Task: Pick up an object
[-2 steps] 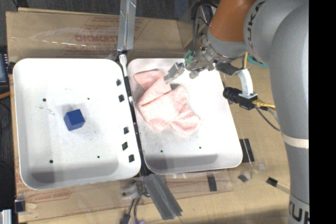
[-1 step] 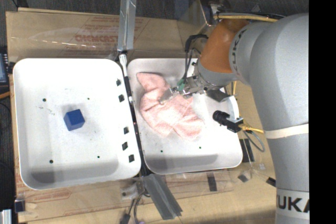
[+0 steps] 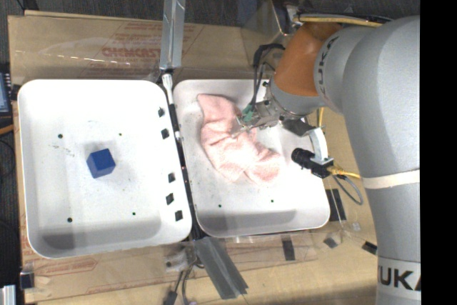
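Note:
A crumpled pink cloth (image 3: 234,143) lies in the right bin (image 3: 235,214), spread from its upper left toward the middle. My gripper (image 3: 249,118) is down at the cloth's upper right edge, touching the fabric. A small blue cube (image 3: 101,162) sits alone in the left bin (image 3: 93,225), left of centre. The grey arm with its orange band (image 3: 303,61) reaches in from the right, over the right bin's far right corner.
A metal divider with black clips (image 3: 173,161) runs between the two bins. A black connector with a yellow cable (image 3: 314,162) hangs off the wrist over the right bin's right rim. Cardboard (image 3: 107,46) lies under the bins.

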Tool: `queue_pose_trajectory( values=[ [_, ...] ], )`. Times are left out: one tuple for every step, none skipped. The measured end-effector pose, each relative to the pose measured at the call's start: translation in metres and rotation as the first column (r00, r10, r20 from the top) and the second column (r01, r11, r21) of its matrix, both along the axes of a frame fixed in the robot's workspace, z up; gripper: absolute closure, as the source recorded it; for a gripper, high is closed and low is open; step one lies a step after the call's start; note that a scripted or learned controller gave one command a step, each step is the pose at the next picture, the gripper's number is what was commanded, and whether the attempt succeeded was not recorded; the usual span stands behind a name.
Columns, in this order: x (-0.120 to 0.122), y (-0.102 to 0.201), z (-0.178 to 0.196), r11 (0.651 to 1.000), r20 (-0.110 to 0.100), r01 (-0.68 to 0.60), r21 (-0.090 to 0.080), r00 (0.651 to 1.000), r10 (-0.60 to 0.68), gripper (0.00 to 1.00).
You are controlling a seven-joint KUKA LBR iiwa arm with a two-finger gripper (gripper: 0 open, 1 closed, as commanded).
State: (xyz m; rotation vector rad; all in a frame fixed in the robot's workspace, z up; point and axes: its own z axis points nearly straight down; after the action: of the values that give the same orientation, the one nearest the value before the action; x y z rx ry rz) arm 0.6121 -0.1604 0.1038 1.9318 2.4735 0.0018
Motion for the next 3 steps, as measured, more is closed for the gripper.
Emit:
queue_pose_trajectory(
  values=[
    [0.0, 0.0, 0.0, 1.0, 0.0, 0.0, 0.0, 1.0, 0.0, 0.0],
    [0.025, -0.012, -0.01, 0.997, -0.002, -0.073, 0.001, 0.997, 0.073, 0.0],
    [-0.034, -0.05, -0.009, 0.998, -0.002, -0.056, 0.0, 0.998, 0.056, 0.0]
  ],
)
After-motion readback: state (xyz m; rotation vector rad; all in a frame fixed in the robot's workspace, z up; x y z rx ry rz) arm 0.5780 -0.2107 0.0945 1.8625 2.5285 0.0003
